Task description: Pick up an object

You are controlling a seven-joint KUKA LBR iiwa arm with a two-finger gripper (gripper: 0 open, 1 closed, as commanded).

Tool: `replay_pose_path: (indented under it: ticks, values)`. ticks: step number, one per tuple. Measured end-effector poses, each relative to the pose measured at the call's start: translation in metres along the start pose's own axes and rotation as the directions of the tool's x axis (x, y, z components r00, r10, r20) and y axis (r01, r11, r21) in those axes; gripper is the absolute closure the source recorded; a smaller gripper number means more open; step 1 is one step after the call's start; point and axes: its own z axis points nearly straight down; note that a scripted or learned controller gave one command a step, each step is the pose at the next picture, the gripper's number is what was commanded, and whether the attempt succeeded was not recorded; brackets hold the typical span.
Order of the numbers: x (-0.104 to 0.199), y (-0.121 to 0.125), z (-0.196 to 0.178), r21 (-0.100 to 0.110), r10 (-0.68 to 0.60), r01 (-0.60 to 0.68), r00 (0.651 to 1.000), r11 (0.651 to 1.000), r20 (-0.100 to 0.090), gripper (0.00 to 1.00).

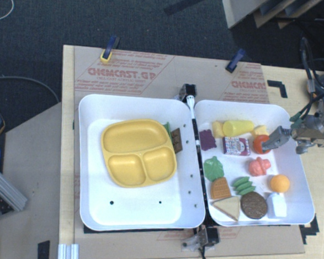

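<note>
The gripper [273, 140] hangs over the tomato [260, 144] — its state I cannot tell; neighbours crowd close — a grab may slip.

Two white bins [88, 149], one yellow divided plate [138, 152], about thirteen toy foods [241, 187].

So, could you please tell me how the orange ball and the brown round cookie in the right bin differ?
The orange ball is bright orange and rounded like a sphere; the brown cookie is dark brown and lies flat as a disc. The cookie looks wider than the ball. The ball sits nearer the bin's right wall, the cookie nearer its front edge beside the sandwich wedge. Both are round in outline and lie in the right bin.
</note>
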Motion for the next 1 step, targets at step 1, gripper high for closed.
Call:
replay_pose_path:
  ticks: [1]
  values:
    - [0.005, -0.0024, 0.0435, 0.005, 0.0, 0.0, 1.0, 1.0, -0.002, 0.0]
